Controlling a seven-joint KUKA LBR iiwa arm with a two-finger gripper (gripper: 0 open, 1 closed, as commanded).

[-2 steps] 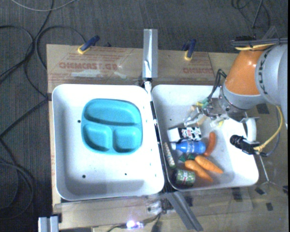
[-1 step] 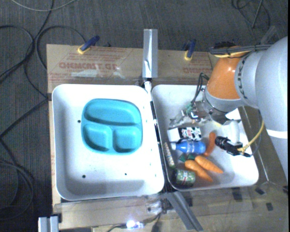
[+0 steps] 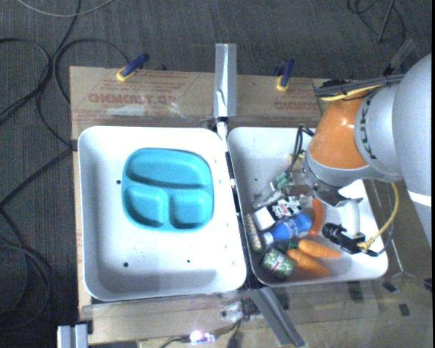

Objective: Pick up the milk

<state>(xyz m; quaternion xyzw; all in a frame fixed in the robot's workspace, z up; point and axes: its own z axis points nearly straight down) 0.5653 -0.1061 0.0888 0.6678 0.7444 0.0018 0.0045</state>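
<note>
Clutter is crowding the milk [image 3: 284, 209] in the right bin [image 3: 257, 147]: carrots [image 3: 313, 251], blue bottle [image 3: 291, 227]. Gripper [image 3: 296, 188] is hanging above; claw state unclear. Carpet [image 3: 29, 64] is lying beyond.

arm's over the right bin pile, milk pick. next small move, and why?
Probably a short straight descent onto the milk carton. The gripper sits just above and to the right of it in the right bin, and nothing shows between its fingers. The carton is crowded by the blue bottle and carrots, so a slow, centred approach seems safest.
</note>
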